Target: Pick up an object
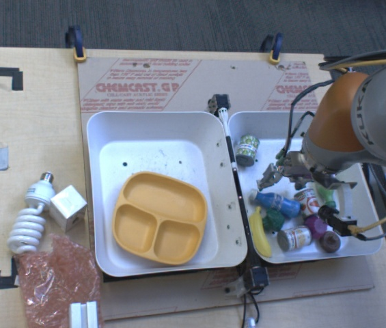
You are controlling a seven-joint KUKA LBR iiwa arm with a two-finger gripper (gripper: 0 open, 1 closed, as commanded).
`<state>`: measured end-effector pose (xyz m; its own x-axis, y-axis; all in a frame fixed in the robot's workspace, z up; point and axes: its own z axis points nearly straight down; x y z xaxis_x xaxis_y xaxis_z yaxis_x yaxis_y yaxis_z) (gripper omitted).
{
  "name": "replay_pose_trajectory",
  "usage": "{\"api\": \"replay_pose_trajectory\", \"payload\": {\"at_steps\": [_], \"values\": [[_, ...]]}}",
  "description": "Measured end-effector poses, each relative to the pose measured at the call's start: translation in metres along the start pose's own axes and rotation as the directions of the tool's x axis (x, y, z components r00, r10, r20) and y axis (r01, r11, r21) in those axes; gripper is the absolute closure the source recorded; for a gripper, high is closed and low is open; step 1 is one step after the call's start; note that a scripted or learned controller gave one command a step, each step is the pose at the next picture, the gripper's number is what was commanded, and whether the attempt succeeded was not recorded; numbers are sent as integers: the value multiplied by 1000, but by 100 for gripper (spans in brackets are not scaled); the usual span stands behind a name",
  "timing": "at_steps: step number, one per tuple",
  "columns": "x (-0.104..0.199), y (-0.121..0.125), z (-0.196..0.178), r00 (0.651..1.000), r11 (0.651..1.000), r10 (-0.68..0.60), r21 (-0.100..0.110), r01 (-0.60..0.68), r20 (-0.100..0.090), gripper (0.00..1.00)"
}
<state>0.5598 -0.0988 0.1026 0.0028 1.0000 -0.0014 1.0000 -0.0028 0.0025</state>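
single arm entering from the right, its grey link and orange band angled down and to the left; the gripper [272, 177] at its tip hangs low, fingers pointing left, their spacing unclear from this angle.

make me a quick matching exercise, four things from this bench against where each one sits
Things:
1. yellow divided tray
2. spiral light bulb
3. banana
4. small green can

Places:
A. right bin, far left corner
B. on the bench, left of both bins
C. left bin
D. right bin, near left edge

Pairs: 1-C, 2-B, 3-D, 4-A
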Motion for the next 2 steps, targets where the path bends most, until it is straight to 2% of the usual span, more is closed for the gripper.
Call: {"api": "replay_pose_trajectory", "payload": {"at_steps": [1, 2], "values": [[3, -41, 10, 1000, 1000, -1, 2, 1, -1, 0], [2, -39, 0, 1000, 1000, 0, -3, 0, 0, 100]]}}
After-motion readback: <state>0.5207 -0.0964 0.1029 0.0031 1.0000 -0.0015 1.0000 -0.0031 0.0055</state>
